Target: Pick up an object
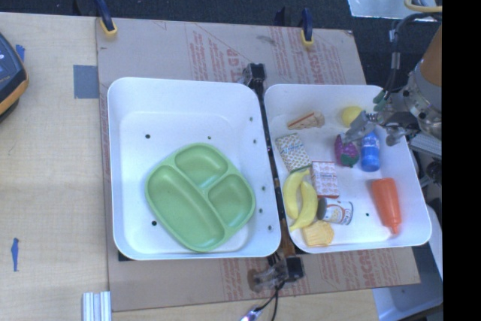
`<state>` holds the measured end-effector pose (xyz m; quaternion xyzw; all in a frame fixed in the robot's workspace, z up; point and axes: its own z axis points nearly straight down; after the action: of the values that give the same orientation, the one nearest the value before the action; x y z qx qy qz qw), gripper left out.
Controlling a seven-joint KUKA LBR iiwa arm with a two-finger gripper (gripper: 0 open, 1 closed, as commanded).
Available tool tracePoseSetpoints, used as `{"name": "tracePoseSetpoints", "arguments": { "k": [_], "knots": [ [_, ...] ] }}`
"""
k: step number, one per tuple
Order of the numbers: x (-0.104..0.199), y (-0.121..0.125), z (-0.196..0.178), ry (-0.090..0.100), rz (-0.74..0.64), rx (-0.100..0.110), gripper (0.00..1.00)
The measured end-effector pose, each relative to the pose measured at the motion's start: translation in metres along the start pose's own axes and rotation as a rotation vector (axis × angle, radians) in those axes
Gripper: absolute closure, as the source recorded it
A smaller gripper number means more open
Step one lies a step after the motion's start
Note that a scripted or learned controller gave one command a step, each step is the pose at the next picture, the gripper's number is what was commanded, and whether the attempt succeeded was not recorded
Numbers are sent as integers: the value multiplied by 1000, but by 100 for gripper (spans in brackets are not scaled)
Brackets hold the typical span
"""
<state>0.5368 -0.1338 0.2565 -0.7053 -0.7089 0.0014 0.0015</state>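
Two shallow white bins sit side by side on my bench. My left bin [120,162] carries a green divided plate [200,196] lying flat toward its near side. My right bin [421,225] carries the clutter: a banana [300,198], a small can [338,213] on its side just beside the banana's lower end, an orange carrot [387,203] near the right wall, a yellow lemon [351,115] toward the far wall, a wedge of bread [306,120], a checkered packet [294,152], a red-and-white packet [325,178], a purple toy [346,151] and a blue bottle [370,152].

My gripper [366,125] hangs low over the far right part of that bin, just above the blue bottle and the purple toy. Whether my grip is released or clenched I cannot tell, and nothing is visibly in my grasp.
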Motion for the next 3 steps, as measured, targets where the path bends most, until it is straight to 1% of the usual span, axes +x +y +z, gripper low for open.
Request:
{"name": "tracePoseSetpoints", "arguments": {
  "k": [1,2,3],
  "knots": [
    [-24,15,147,-1,0,1,0],
    [-22,72,164,-1,0,-1,0],
    [-23,72,154,-2,-3,1,100]
  ]
}}
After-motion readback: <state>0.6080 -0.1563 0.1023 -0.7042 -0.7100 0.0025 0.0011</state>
